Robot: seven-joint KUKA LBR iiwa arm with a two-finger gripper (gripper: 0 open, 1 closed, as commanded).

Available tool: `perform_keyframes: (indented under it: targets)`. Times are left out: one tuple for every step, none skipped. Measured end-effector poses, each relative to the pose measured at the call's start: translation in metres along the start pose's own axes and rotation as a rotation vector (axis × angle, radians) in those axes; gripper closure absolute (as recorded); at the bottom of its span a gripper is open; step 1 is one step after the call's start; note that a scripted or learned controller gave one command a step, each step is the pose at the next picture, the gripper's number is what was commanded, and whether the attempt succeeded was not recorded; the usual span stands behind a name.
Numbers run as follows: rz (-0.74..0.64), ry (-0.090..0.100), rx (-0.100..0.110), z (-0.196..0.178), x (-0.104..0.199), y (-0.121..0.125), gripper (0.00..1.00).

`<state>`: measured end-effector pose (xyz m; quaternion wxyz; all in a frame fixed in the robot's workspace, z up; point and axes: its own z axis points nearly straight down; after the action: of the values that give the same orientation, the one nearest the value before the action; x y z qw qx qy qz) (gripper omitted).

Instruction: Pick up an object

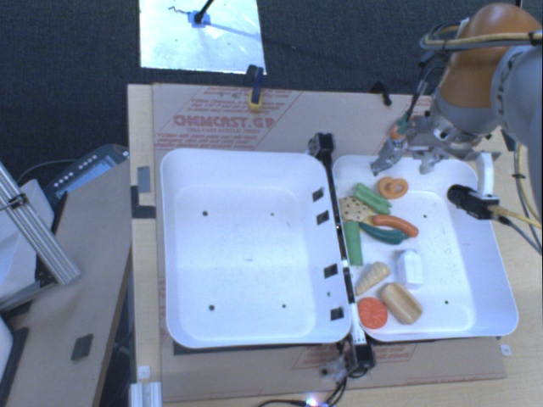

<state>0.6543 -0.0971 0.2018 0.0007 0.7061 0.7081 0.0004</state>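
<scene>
The gripper [410,151] hangs over the far rim of the right bin [484,261]; its fingers look spread with nothing between them. The pickable things all lie in that bin, crowded toward its left wall — an orange ring [392,186] just below the gripper, green pods [371,198], a carrot [394,225], a white block [411,267], a bread roll [400,303], a red disc [372,313]. The crowding is the risk: a descent could wedge a finger between neighbours, nudge the flat ring aside, or strike the rim — leaving the gripper with nothing.
</scene>
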Motion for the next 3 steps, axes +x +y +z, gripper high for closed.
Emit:
perform_keyframes:
  targets:
    - [0.005, 0.0, 0.009, 0.124, -0.044, -0.021, 0.0]
    - [0.0, -0.001, -0.003, 0.106, -0.041, -0.016, 1.0]
    - [-0.002, 0.001, 0.002, 0.085, -0.025, 0.013, 1.0]
